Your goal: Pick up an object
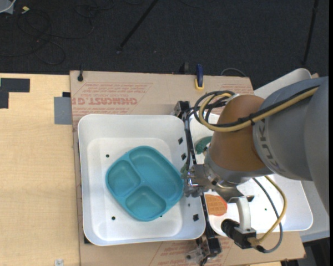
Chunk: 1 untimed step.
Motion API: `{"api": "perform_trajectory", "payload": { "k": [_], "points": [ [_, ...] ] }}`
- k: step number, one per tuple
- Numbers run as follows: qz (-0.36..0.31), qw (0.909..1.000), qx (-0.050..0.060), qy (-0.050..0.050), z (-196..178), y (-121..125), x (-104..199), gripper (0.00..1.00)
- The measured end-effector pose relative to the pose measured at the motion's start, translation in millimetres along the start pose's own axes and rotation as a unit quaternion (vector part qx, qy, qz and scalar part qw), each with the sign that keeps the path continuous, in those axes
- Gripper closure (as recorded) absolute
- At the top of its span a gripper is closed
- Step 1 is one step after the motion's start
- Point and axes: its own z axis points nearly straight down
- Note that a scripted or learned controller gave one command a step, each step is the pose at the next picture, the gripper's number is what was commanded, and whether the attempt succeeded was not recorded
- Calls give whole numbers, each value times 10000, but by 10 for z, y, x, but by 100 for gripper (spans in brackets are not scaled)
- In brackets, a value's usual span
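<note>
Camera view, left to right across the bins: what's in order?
Left bin wall → teal divided plate → arm's orange band → right bin's far rim.

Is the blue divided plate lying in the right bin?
No. The blue divided plate lies flat in the left bin, while the arm hangs over the right bin.

Teal plate [144,183], white bin [94,148]

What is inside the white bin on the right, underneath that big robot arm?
Only bits peek out of the right bin: an orange object and a small teal-green thing. The arm covers most of the bin, so anything else there is hidden.
</note>
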Motion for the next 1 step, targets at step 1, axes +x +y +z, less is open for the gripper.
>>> {"api": "perform_trajectory", "payload": {
  "k": [1],
  "points": [
    [5, 10000, -17, -5, -2, 548, 260, 100]
  ]
}}
